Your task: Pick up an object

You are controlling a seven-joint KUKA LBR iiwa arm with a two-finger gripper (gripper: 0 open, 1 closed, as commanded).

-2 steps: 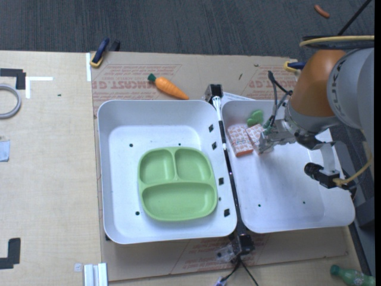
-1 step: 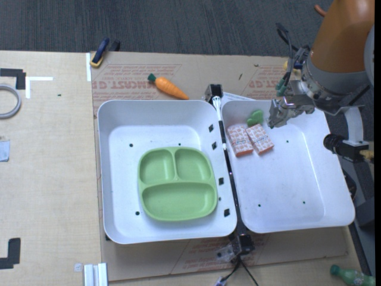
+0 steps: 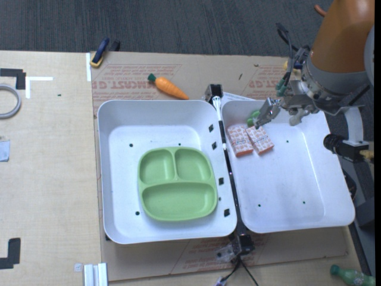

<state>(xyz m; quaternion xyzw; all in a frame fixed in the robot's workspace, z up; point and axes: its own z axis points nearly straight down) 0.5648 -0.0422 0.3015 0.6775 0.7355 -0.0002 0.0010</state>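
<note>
Two red-and-white packets (image 3: pixel 240 140) (image 3: pixel 261 139) lie side by side in the back left part of the right bin (image 3: pixel 297 201). My gripper (image 3: pixel 278 119) hangs over the back of that bin, just right of and above the packets. Its fingers stand apart, open, with bare bin floor showing between them. The left fingertip (image 3: pixel 262 117) is close to the right packet's far end. A small green thing (image 3: pixel 255 116) peeks out beside that fingertip; I cannot tell what it is. A green divided plate (image 3: pixel 177 183) lies in the left bin (image 3: pixel 119 159).
An orange carrot (image 3: pixel 168 86) lies on the cardboard behind the left bin. A blue and yellow tool (image 3: pixel 100 51) sits at the cardboard's back left corner. A green bottle (image 3: pixel 351 274) lies on the floor at the bottom right. The arm's body (image 3: pixel 345 34) looms over the right bin's back right.
</note>
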